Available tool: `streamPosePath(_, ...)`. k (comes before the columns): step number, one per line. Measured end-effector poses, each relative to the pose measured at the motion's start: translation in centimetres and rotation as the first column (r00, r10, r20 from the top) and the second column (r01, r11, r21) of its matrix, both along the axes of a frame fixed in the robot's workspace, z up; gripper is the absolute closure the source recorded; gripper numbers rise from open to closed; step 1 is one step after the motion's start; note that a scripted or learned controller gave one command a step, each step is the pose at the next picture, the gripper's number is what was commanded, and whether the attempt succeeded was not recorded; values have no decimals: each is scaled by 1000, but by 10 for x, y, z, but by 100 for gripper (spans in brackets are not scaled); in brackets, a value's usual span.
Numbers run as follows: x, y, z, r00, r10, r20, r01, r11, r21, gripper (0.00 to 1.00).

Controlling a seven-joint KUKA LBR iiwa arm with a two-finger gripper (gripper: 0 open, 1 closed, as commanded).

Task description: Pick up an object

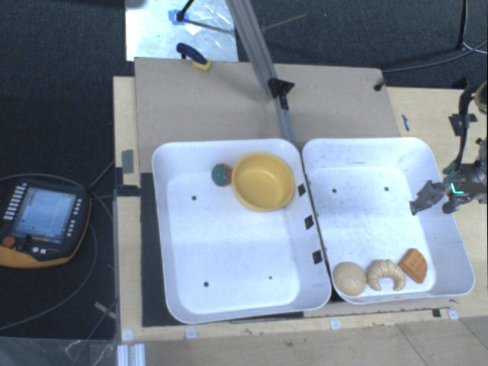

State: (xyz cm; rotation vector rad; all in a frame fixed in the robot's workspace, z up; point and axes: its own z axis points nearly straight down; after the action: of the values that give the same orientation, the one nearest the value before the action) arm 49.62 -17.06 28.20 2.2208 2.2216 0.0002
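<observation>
You are seeing the gripper (428, 197) hanging at the right bin's (366, 155) right rim; I cannot tell how it is set. The croissant (386, 274), bun (350, 277) and waffle (414, 264) are crowding that bin's near wall, risking a blocked, slipping grasp.
</observation>
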Motion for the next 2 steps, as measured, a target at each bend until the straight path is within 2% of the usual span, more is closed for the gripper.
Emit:
streamPosePath(1,0,0,0,1000,0,0,0,1000,0,0)
streamPosePath(2,8,-3,-56,1000,0,-4,0,1000,1,0)
